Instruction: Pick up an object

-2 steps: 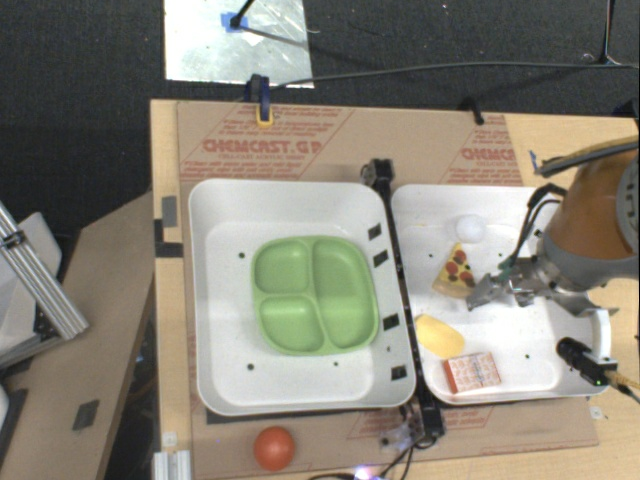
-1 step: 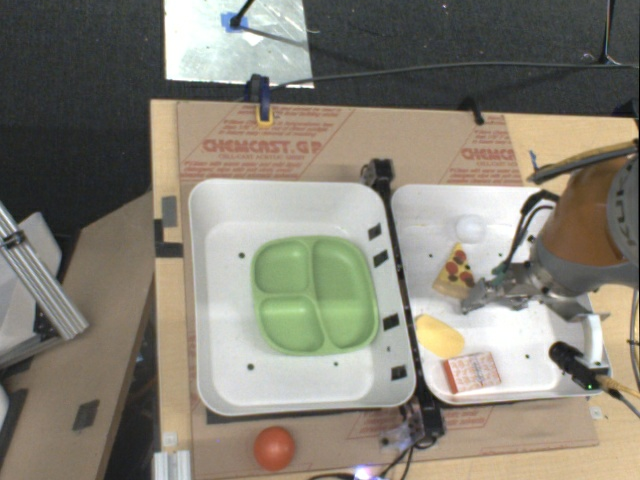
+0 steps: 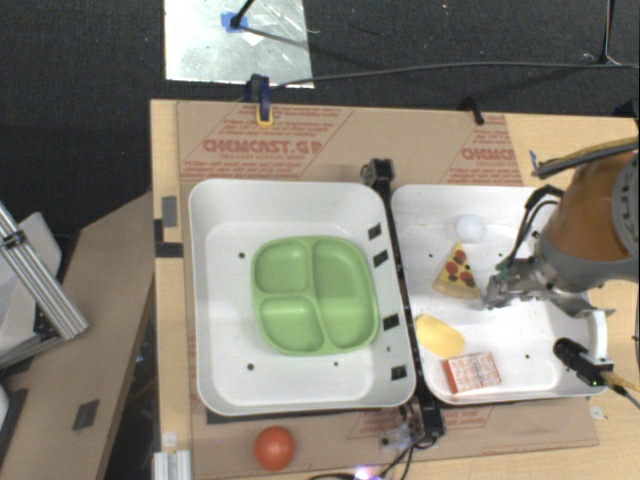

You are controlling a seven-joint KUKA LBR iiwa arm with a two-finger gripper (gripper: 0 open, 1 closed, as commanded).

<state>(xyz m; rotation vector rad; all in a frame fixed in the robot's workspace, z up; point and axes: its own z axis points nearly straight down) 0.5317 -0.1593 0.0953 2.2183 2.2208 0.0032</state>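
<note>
— What do we see from above?
— We see the gripper (image 3: pixel 497 293) low in the right bin (image 3: pixel 540 383), just beside the pizza slice (image 3: pixel 456 273). We cannot tell its state.
— And the left bin (image 3: pixel 225 368)?
— It holds a green plate (image 3: pixel 314 295).

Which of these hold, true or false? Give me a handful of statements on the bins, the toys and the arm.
1. The green divided plate lies in the left white bin. True.
2. The toy pizza slice lies in the left bin. False: it is in the right white bin.
3. The orange-red ball sits outside both bins. True.
4. The gripper hangs over the green plate. False: it is over the right bin, beside the pizza slice.
</note>
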